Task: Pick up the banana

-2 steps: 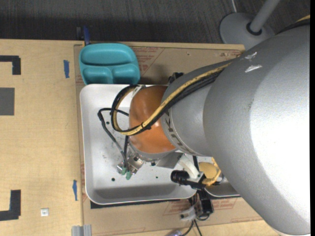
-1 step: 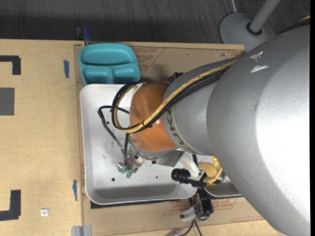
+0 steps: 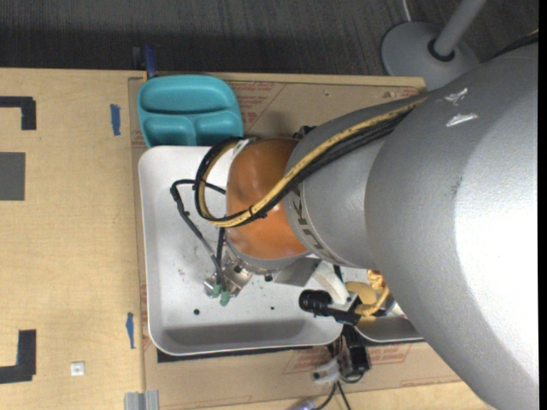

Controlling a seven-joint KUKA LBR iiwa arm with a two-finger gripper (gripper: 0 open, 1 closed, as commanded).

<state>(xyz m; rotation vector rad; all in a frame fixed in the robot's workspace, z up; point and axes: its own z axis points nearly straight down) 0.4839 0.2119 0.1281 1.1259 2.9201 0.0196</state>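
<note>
Left white bin [image 3: 162, 254] at centre-left of frame, a few dark specks [image 3: 197, 312] on its floor. Right bin [image 3: 389, 337] at lower right, mostly under the grey arm [image 3: 444, 229]; banana [image 3: 376, 295] in there, a yellow patch peeking out beside the arm. Teal compartmented tray [image 3: 188, 109] just above the left bin. Reddish print on the cardboard [image 3: 342, 92] beneath, too small to read. Gripper [image 3: 224, 290] low over the left bin's floor, well apart from the banana; jaw opening impossible to tell.
</note>
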